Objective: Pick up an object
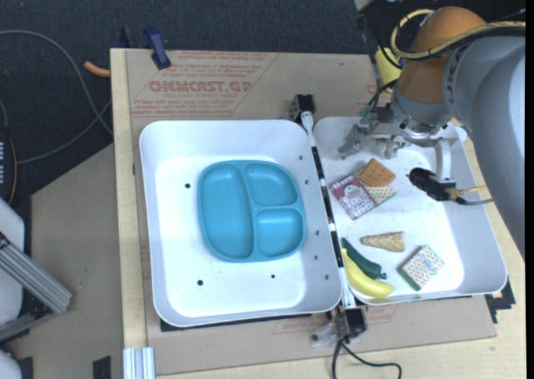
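Observation:
The right bin (476,240) holds several small items. A tan waffle-like square (377,174) lies next to a pink packet (351,197). Lower down are a tan wedge (384,241), a yellow banana with a green end (365,275) and a small patterned box (421,265). My gripper (372,140) hangs over the far left corner of this bin, just above the waffle square, with nothing visibly held. The grey arm with its orange band (442,35) covers the bin's far right part.
The left bin (167,235) contains a blue divided plate (250,209). A black clip (304,105) sits at the far end of the ridge between the bins. A black cable fitting (427,180) hangs from the arm over the right bin.

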You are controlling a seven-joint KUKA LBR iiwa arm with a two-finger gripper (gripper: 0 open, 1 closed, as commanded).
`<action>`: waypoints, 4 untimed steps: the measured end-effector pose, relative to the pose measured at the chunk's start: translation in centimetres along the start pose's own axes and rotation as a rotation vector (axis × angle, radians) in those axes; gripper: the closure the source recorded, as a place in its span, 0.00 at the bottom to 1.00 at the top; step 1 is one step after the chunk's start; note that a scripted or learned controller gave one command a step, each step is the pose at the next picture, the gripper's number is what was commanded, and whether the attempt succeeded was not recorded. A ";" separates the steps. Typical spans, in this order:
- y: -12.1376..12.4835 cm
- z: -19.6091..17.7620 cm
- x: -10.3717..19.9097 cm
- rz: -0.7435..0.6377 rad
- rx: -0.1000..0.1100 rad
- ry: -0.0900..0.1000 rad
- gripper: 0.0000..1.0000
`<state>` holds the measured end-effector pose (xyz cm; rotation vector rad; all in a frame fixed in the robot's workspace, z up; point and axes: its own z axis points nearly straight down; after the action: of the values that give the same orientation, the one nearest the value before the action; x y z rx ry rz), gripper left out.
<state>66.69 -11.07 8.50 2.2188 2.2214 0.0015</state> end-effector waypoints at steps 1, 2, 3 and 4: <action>-4.9 0.0 -0.8 0.002 0.004 0.001 0.00; -1.1 0.0 -3.0 0.000 0.000 -0.001 0.00; -4.1 0.0 -0.4 0.001 0.004 0.002 0.00; -2.1 0.0 -1.8 0.000 0.000 0.000 0.00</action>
<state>64.61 -12.88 8.49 2.2192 2.2208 0.0008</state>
